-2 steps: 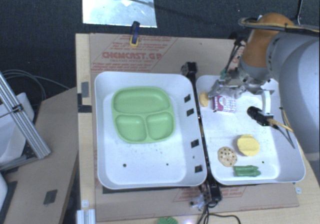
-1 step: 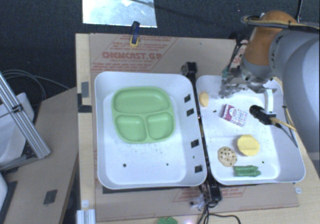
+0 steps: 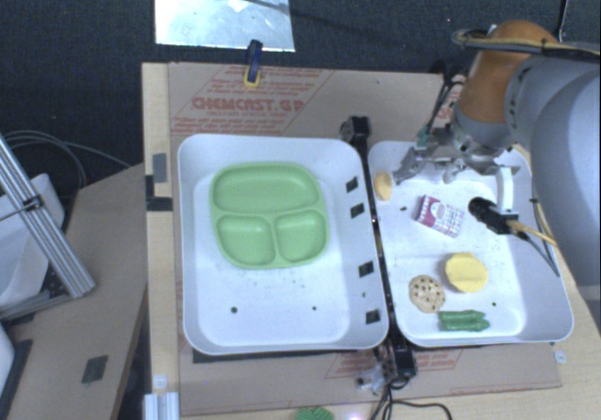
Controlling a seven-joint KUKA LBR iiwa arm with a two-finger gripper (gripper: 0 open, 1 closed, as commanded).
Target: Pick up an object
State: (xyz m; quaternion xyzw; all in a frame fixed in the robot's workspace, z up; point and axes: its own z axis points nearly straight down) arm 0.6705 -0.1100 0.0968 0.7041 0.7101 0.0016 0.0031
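Observation:
My gripper (image 3: 423, 173) hovers over the back left part of the right bin (image 3: 540, 315), open, with nothing between its fingers. A small pale yellow piece (image 3: 383, 186) lies just left of it by the bin's left wall. A purple and white carton (image 3: 439, 215) lies a little in front of the gripper. Further forward sit a yellow round piece (image 3: 466, 272), a speckled cookie (image 3: 426, 293) and a green bean pod (image 3: 463, 319).
The left bin (image 3: 202, 315) holds a green divided plate (image 3: 269, 214). A black hinged divider (image 3: 368, 221) runs between the two bins. The arm's grey body (image 3: 563, 127) looms over the right bin's far right side.

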